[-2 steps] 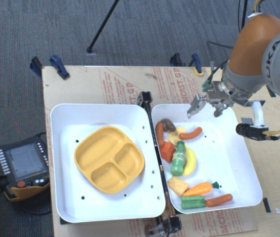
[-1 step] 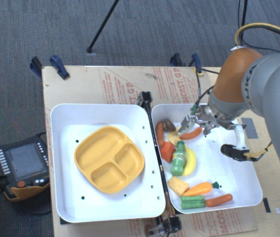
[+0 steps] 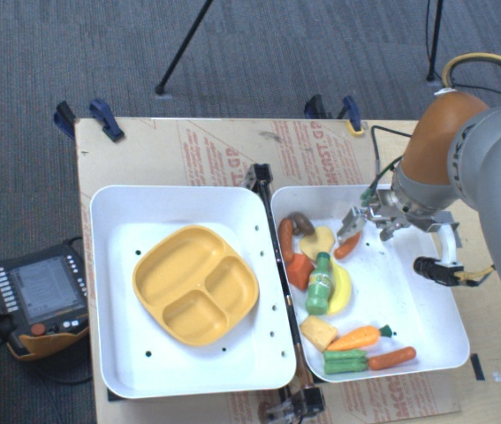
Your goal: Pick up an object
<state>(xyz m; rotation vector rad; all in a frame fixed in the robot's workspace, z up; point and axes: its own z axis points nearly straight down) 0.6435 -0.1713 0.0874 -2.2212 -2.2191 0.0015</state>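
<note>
1. On the bench (image 3: 144, 148) you see two white bins side by side; the left bin (image 3: 113, 210) bears a yellow tray (image 3: 195, 283) with three compartments, lying near its middle.
2. Reaching in from the right, your arm (image 3: 462, 148) bends down over the right bin (image 3: 427, 307), its orange band above the wrist.
3. At the arm's end the gripper (image 3: 356, 228) hangs over the bin's upper part, with a small red piece (image 3: 347, 246) just at its tip. You cannot tell whether the claw is released, clenched or grasping that piece; the view is too small there.
4. Along the right bin's left side you have a heap of toy food: a green bottle (image 3: 320, 283) upright-looking beside a banana (image 3: 341, 291), a red pepper (image 3: 299, 270) touching the bottle's left, and a brown piece (image 3: 301, 223) at the top.
5. Near the bin's lower edge lie a cheese wedge (image 3: 318, 332), a carrot (image 3: 356, 338), a green piece (image 3: 345, 363) and a red sausage (image 3: 393, 358), close together.
6. Left of the bench, a pendant (image 3: 38, 299) sits on the floor.
</note>
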